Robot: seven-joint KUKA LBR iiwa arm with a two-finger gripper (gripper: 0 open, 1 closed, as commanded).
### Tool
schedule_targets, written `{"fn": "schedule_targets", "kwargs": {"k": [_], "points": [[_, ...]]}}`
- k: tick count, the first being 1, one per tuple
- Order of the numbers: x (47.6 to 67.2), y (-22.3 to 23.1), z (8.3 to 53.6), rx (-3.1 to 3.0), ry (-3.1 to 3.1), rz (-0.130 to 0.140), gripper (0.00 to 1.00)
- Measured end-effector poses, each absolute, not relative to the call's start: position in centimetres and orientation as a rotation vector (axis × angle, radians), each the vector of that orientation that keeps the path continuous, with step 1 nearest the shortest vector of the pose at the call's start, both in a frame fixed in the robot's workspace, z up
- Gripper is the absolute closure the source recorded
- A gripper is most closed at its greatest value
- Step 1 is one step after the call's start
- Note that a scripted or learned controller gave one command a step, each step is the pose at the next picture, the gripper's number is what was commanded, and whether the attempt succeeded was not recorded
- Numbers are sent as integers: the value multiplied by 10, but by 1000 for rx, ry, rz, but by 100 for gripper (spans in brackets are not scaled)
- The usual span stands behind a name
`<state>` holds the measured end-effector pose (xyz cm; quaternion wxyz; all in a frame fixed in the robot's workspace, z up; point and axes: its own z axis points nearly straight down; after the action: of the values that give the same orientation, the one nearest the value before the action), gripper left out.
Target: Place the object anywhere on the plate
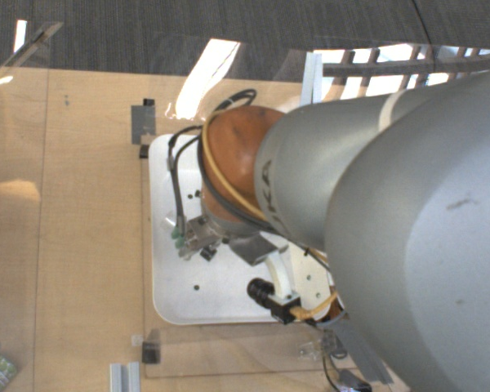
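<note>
The grey arm (376, 219), with its orange band (233, 149), reaches across a white bin (167, 292) that lies on the tabletop (65, 219), covering most of the bin's right side. The wrist assembly (198, 239) hangs above the bin floor near its left wall. Whether it grips anything cannot be told. Neither the object nor the plate can be made out, so progress cannot be judged; placement is apparently still outstanding.
</note>
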<state>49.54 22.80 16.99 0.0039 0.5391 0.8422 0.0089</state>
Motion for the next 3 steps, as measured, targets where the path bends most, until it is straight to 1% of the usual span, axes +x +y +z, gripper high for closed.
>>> {"fn": "schedule_targets", "kwargs": {"k": [1, 2, 3], "points": [[495, 228, 170, 1689, 2639, 28, 0], [498, 228, 181, 1686, 2639, 34, 100], [497, 228, 181, 1685, 2639, 34, 0]]}}
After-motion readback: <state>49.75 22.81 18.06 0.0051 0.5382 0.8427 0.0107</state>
